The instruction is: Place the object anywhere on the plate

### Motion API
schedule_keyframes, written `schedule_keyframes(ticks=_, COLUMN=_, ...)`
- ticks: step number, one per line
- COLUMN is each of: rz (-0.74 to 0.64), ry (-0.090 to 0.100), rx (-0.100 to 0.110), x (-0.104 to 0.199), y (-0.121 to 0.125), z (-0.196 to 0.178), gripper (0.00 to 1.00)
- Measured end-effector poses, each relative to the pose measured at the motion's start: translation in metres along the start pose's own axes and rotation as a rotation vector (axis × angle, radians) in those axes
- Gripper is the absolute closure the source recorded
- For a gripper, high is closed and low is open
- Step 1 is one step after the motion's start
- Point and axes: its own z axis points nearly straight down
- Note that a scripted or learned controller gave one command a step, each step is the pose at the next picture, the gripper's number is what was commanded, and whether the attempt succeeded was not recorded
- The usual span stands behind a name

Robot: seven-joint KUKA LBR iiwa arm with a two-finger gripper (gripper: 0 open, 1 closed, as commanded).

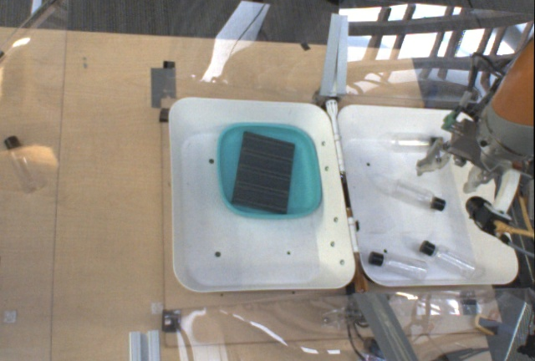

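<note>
plate (311,175) in left bin (192,251) bearing ridged block (264,172), three vials (418,194) in right bin (368,134), end effector (456,159) above right bin

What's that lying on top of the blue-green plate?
A dark ribbed rectangular pad lies on the plate, covering its middle. Whatever is beneath the pad is hidden.

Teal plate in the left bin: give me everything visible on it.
The teal plate is a rounded square with a raised rim, and looks like glossy plastic. It lies flat on the floor of the left bin, toward that bin's upper middle, clear of its walls. A dark ribbed rectangular block lies on its centre, slightly tilted, covering most of the well.
</note>
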Motion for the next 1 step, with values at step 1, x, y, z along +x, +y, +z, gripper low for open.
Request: schedule_keyframes(ticks=1, rz=0.015, ry=0.001, rx=0.002, x=0.0212, y=-0.0639, z=-0.0071, gripper=0.0)
